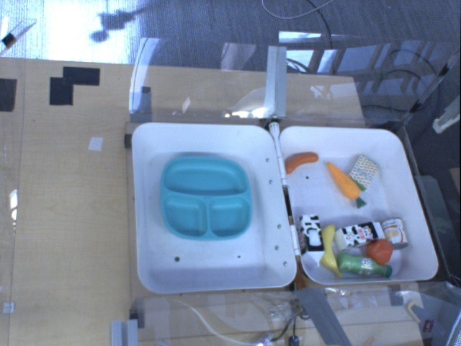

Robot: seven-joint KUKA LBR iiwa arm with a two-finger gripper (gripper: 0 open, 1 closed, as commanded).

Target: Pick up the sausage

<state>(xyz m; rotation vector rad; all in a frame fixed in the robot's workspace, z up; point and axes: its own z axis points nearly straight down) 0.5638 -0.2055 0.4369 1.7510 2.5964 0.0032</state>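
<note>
The sausage (pixel 300 161), a short orange-brown link, lies in the right bin (pixel 389 141) near its upper left corner, close to the divider between the bins. An orange carrot (pixel 344 182) rests just to its right, apart from it.
The left bin (pixel 151 265) holds a blue divided plate (pixel 207 196). In the right bin lie a patterned small box (pixel 364 170), a black-and-white carton (pixel 310 233), a banana (pixel 328 249), a milk carton (pixel 358 234), a tomato (pixel 379 251), a green bottle (pixel 364 266) and a can (pixel 394 232).
</note>
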